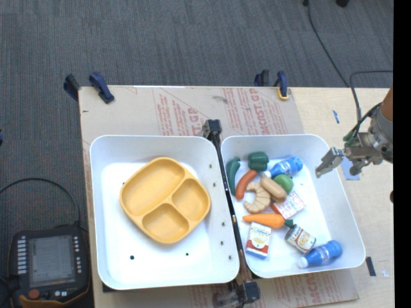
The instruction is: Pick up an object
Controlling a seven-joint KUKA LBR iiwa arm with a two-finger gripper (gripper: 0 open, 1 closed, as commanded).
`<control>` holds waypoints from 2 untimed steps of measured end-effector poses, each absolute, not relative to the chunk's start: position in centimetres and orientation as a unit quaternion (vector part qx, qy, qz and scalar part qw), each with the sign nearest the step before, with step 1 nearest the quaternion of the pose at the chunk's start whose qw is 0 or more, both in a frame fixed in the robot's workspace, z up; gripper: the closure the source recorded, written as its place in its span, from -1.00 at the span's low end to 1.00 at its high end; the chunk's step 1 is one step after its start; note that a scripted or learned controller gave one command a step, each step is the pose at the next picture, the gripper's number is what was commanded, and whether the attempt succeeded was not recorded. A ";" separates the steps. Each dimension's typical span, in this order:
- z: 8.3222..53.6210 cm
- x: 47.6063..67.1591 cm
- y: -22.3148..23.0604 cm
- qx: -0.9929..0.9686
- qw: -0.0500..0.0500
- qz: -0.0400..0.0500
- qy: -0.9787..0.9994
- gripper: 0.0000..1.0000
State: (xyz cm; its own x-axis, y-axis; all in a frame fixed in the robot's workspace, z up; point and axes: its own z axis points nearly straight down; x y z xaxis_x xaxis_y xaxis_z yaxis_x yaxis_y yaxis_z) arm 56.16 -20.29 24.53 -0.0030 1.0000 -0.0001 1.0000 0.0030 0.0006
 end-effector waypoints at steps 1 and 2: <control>12.6 61.8 -19.4 0.706 -0.001 -0.001 0.708 -1.00; 8.7 64.4 -16.9 0.706 -0.001 0.000 0.708 -1.00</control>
